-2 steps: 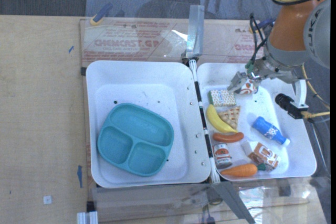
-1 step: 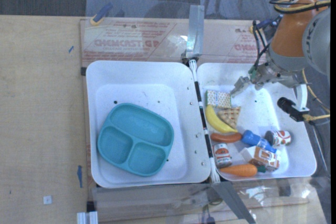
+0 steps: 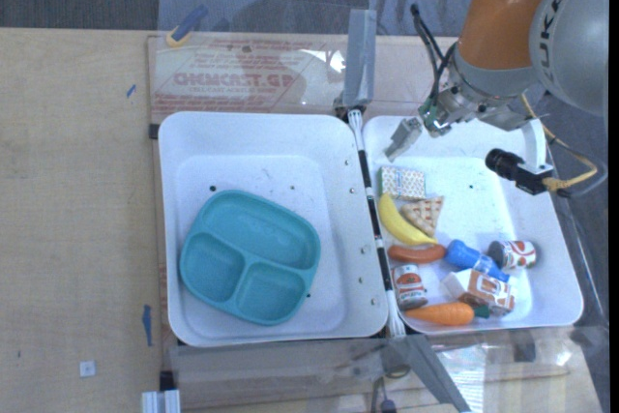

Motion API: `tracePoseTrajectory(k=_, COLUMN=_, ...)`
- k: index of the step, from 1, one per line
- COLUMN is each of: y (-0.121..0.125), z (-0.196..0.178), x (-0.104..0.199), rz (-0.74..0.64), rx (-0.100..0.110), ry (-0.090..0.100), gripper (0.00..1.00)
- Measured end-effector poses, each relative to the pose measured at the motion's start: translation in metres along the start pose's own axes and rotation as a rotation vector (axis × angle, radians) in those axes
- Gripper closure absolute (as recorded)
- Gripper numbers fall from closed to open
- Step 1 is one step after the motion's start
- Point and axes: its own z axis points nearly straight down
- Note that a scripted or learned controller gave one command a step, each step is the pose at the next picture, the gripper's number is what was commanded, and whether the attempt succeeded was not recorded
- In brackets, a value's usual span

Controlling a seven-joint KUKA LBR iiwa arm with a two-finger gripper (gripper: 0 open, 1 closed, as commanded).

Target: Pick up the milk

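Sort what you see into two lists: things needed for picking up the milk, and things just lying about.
Needed for the job:
milk carton, in the right bin
pincer, hanging over that bin's far end

Just lying about:
banana
carrot
hot dog
blue bottle
small can
teal divided plate, in the left bin

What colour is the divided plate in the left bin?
Teal, plain, no pattern: the divided plate shows clearly in the camera view.

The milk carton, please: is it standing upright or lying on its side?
Lying on its side: the milk carton rests flat in the right bin, long face up, among the toy food.
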Motion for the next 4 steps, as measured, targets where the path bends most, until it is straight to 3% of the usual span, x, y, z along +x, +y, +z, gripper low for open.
tracePoseTrajectory(k=1, y=-0.075, z=0.0, x=0.032, rz=-0.052, rx=0.003, ry=0.003, gripper=0.0)
tracePoseTrajectory(k=2, y=-0.077, z=0.091, x=-0.007, rz=0.011, rx=0.001, ry=0.001, gripper=0.0)
tracePoseTrajectory(k=3, y=-0.077, z=0.081, x=-0.008, rz=0.013, rx=-0.003, ry=-0.002, gripper=1.0)
tracePoseTrajectory(k=4, y=0.002, z=0.0, x=0.031, rz=0.024, rx=0.002, ry=0.001, gripper=1.0)
